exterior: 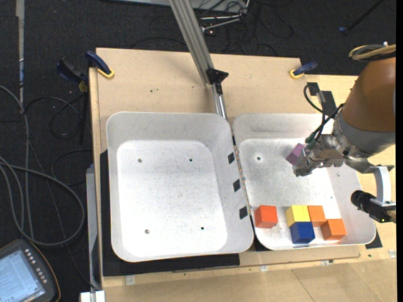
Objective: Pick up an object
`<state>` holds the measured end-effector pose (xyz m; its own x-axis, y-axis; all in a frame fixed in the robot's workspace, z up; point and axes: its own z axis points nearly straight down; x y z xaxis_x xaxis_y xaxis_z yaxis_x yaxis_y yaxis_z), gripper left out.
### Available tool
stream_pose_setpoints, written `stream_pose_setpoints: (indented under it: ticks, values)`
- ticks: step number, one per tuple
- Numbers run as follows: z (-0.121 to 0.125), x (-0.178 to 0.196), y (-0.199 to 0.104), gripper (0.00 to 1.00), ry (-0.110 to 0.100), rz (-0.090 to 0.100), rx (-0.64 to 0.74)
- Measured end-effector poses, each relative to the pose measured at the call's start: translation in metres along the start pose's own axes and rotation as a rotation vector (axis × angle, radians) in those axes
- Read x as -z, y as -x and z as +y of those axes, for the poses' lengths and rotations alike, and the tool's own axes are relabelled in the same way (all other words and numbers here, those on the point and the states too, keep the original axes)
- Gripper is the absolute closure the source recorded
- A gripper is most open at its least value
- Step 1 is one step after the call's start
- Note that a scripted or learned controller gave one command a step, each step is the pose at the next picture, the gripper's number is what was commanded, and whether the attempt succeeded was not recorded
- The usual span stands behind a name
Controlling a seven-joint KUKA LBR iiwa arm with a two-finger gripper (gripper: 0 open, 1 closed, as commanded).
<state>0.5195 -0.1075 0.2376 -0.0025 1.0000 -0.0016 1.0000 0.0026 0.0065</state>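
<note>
My gripper (306, 166) hangs over the upper middle of the right bin (264, 150), at the end of the grey arm with the orange band. A small purple block (295, 153) lies right against the gripper's left side, partly covered by it. I cannot tell whether the block is held or rests on the bin floor. Along the bin's front edge lie an orange block (266, 216), a yellow block (298, 214), another orange block (317, 213), a blue block (302, 232) and a third orange block (334, 229).
The left bin (170, 181) lies beside the right one, their rims meeting in the middle. A slanted metal pole (192, 30) reaches down to the bench's back edge. Yellow clamps (104, 72) hold the board's far corners.
</note>
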Motion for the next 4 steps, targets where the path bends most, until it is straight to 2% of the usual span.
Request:
stream_pose_setpoints:
  ticks: [1, 2, 4]
  values:
    - [0.002, 0.040, 0.000, 1.00, 0.000, 0.000, 0.001]
    - [0.024, 0.022, -0.049, 1.00, -0.007, 0.002, 0.005]
    - [0.071, 0.027, -0.149, 1.00, -0.004, 0.003, 0.005]
